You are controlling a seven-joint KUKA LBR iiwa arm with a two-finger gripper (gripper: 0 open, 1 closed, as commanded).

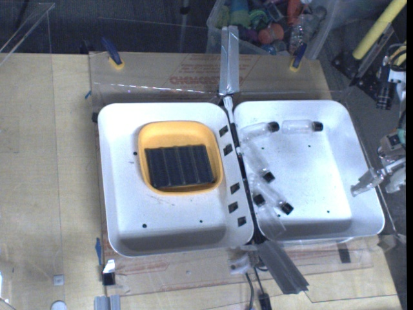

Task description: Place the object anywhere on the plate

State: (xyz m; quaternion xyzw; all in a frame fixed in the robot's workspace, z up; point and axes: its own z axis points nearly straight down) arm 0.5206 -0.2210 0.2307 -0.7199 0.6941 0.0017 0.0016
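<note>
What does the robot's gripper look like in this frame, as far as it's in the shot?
The gripper enters at the right edge, over the rim of the right bin. What shows is pale silver-grey metal: a blocky, angular body with a slim flat piece tapering to a point toward the bin. No cables or markings can be made out on it at this size, and the image is too coarse for finer detail.

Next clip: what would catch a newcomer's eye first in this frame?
The orange-yellow plate in the left bin stands out most, with a dark ribbed rectangular object lying flat on it. In the right bin, several clear plastic tubes with black caps lie scattered along the back and the left side. The end effector sits at that bin's right rim, away from everything.
</note>
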